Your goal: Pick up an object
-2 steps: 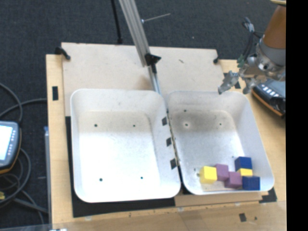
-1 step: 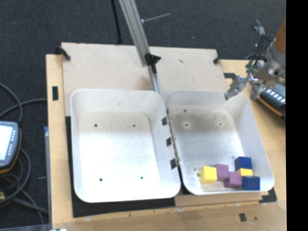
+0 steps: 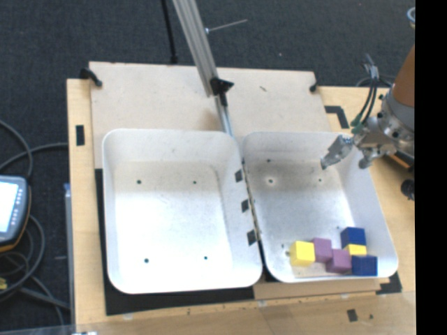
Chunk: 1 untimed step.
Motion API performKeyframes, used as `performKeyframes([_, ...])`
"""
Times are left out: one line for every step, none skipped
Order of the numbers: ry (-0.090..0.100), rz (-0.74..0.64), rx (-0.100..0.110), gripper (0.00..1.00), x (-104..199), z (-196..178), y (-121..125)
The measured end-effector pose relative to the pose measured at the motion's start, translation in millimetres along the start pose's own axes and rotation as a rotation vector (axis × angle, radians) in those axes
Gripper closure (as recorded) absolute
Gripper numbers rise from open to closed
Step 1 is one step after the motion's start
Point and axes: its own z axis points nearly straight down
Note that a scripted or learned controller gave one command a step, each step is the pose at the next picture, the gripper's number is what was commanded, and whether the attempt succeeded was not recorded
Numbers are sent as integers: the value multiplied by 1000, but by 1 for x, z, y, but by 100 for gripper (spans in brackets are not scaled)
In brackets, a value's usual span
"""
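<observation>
Several small blocks huddle in the front right corner of the right bin (image 3: 279, 152): a yellow block (image 3: 302, 252), two purple blocks (image 3: 323, 247) (image 3: 340, 260), two blue blocks (image 3: 353, 235) (image 3: 364, 265) and a small yellow piece (image 3: 357, 250) between the blue ones. My gripper (image 3: 349, 156) hangs over the bin's back right edge, well behind the blocks. Its two grey fingers (image 3: 334, 153) are spread apart and open, with nothing between them.
The left bin (image 3: 112, 187) sits beside the right one, and dark clips mark the seam between them. A slanted aluminium rail (image 3: 195, 40) rises from the back of the bench. A handheld screen (image 3: 10, 208) and cables lie off the bench at left.
</observation>
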Motion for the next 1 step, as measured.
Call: performKeyframes([1,-1,-1,0,26,-13,-88])
